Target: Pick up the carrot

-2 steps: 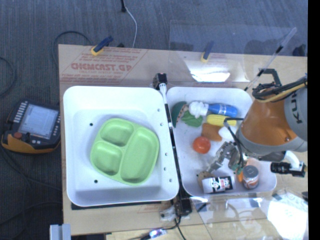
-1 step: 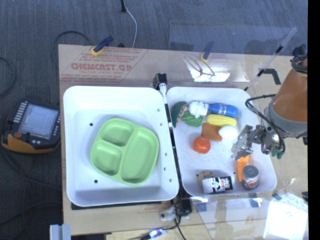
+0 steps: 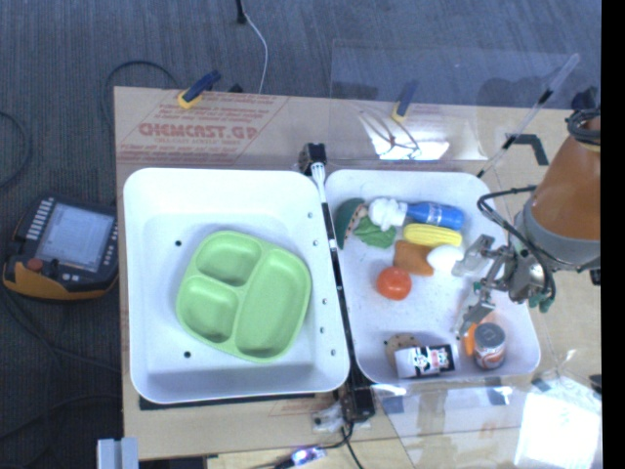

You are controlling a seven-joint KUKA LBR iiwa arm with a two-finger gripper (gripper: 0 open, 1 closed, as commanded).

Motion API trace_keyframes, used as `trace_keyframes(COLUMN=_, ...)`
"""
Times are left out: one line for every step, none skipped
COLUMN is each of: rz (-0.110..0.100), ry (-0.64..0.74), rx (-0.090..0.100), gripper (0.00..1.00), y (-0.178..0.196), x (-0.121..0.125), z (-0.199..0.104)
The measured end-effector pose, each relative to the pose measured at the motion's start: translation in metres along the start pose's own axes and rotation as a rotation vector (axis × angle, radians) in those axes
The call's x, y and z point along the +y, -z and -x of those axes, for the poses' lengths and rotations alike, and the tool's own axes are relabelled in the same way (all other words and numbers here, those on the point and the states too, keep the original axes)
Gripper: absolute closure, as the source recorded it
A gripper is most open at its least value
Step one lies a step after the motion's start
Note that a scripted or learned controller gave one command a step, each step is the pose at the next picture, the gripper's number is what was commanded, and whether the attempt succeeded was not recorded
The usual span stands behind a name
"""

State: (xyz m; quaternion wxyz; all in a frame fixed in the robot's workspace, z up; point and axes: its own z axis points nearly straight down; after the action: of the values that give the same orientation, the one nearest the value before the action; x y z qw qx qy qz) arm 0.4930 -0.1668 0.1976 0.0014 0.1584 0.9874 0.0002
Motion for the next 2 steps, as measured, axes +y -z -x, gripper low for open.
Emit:
trace_keyframes(rz=0.003, ry=-0.182, rx=-0.028, gripper=0.00, y=-0.106, x=-0.024, z=0.014)
trace_keyframes(rz=0.006, ry=-0.183, rx=-0.030, gripper=1.00, y=-0.094, x=-0.022, z=0.016)
